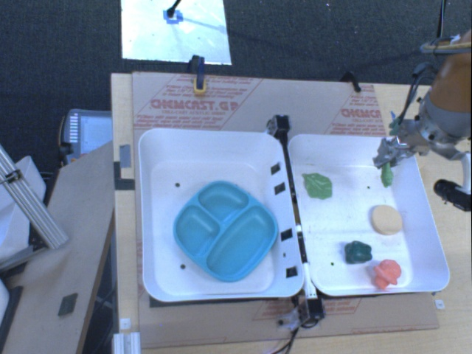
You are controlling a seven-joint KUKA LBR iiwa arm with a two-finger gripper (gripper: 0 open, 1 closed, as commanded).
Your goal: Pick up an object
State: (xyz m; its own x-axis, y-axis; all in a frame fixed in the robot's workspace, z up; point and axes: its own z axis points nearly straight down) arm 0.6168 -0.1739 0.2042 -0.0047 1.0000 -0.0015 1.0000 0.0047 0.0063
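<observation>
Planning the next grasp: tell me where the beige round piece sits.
The beige round piece lies in the right bin, near its right wall, above the dark green piece and pink piece.

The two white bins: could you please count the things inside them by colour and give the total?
Blue: 1, the divided plate in the left bin.
Green: 3, the leaf-shaped piece, the dark green piece, the small piece at the claw.
Beige: 1, the round piece.
Pink: 1.
Total: 6.
</observation>
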